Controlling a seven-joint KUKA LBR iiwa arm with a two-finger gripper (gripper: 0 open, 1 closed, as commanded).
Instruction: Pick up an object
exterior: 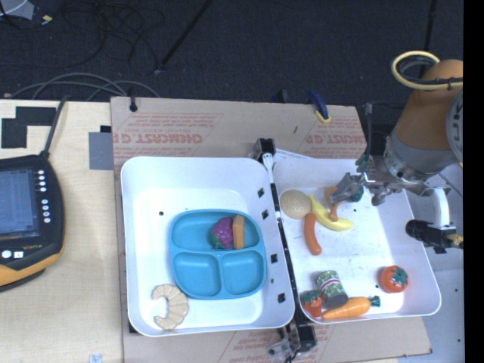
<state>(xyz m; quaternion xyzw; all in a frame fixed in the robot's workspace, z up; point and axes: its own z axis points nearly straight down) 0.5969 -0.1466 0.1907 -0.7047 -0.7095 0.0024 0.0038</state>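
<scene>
At the near edge of your view, at about 6 o'clock, the right white plastic bin point(423, 297) holds an orange toy carrot point(348, 308) lying along its front wall, touching a small red strawberry point(311, 302) and just in front of a short green-and-grey can point(330, 283). A round red-orange tomato with a green top point(393, 278) sits alone toward 4 o'clock in the same bin. In the left white bin point(144, 203), a pale curved croissant point(171, 306) lies at the front corner, at about 7 o'clock, just beside the blue divided plate point(193, 271). Farther back, the plate's rear compartment holds a purple bunch of grapes point(221, 234) touching an orange stick-shaped piece point(239, 232). Over in the right bin, a red-orange sausage point(311, 234) lies just in front of a yellow banana point(328, 216), with a beige egg-shaped bun point(295, 203) beside them near the divider. The gripper point(349, 190) hangs over the banana's far end, at about 2 o'clock; you cannot tell from here whether its fingers are released or clenched, and nothing is plainly between them. A black-and-orange control tablet point(23, 214) rests on the light counter point(83, 278) at 9 o'clock.
</scene>
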